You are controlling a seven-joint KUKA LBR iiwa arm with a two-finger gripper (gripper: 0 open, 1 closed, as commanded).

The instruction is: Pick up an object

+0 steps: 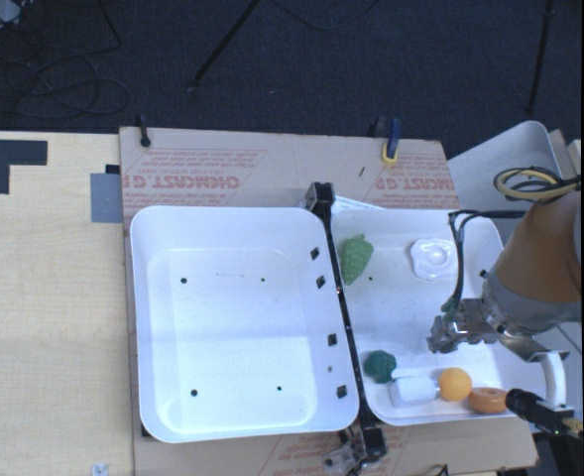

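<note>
My gripper (448,333) hangs over the right side of the right bin (396,310), reaching in from the right on the grey arm with its orange band (544,256). Just below it, near the bin's front wall, lie an orange ball (455,384), a white block (412,392) and an orange ring (488,400). A dark green lump (379,366) sits to the gripper's lower left. Farther back are a light green piece (356,258) by the divider and a white round lid (431,258). Nothing shows in the gripper's grasp.
The left bin (232,335) stands beside the right one, parted by a black clamp strip (331,296). Both rest on a cardboard sheet (272,172) on the wooden bench. A yellow cable coil (529,179) sits at the back right.
</note>
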